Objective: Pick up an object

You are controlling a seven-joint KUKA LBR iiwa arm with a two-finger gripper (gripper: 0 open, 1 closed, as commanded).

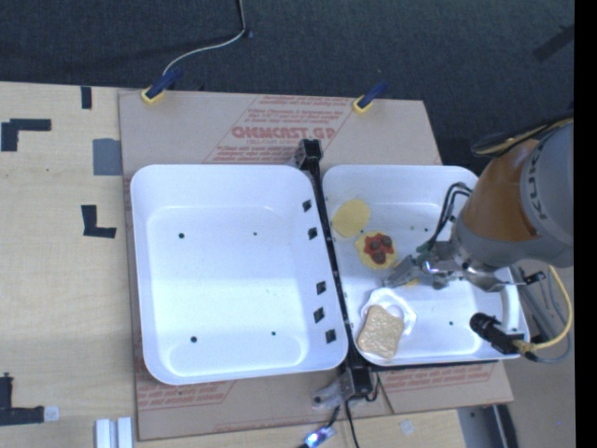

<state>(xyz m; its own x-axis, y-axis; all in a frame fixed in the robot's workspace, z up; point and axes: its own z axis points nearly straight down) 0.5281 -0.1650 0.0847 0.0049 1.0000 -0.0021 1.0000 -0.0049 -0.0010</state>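
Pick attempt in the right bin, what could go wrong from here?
1. The tool sits beside the red-topped piece, not over it; closing may miss or nudge it.
2. The cracker-like piece leans on a white object; a grab there may shift both.

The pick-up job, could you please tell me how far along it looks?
Nothing looks picked yet: the yellow disc, the red-topped piece and the cracker-like piece all lie in the right bin. In hand: the tool is low beside the red-topped piece. Left: the grasp and the lift.
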